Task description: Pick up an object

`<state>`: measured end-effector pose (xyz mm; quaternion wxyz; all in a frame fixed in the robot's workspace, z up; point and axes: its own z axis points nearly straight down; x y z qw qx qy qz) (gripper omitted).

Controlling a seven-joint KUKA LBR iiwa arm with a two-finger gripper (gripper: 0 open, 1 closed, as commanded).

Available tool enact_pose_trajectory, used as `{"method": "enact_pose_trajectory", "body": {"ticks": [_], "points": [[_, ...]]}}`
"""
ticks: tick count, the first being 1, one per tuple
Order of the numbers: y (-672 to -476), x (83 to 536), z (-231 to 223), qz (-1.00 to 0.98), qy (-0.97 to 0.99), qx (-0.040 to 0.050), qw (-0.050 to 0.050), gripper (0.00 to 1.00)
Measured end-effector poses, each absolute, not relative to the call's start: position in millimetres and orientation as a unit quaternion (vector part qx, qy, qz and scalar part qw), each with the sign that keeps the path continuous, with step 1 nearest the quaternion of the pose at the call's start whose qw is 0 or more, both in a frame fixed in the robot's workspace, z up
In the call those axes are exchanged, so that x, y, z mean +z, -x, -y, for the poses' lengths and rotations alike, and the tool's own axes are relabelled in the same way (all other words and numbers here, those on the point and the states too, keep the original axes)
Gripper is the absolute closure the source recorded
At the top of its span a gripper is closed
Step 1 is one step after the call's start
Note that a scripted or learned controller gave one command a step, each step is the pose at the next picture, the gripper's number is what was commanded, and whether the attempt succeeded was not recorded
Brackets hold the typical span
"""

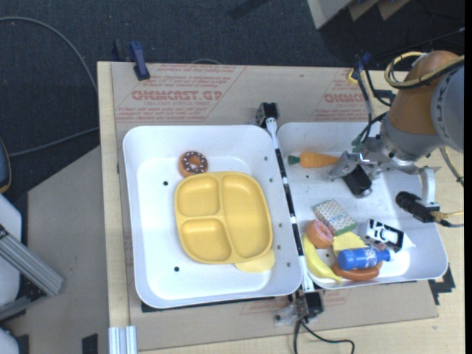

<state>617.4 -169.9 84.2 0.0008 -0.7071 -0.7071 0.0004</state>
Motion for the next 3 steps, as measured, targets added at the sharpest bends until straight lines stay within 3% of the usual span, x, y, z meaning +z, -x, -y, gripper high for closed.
{"method": "enact_pose_trajectory", "body": {"ticks": [1,2,3], "points": [[-618.5,95.2,169.9,0.707,0.707,-0.0006,-0.001,1.00],[-654.9,86.6,123.3,0.706,0.708,0.0052,0.001,1.00],[-610.1,185.3,53.9,0.708,0.707,-0.0004,0.000,1.00]]}}
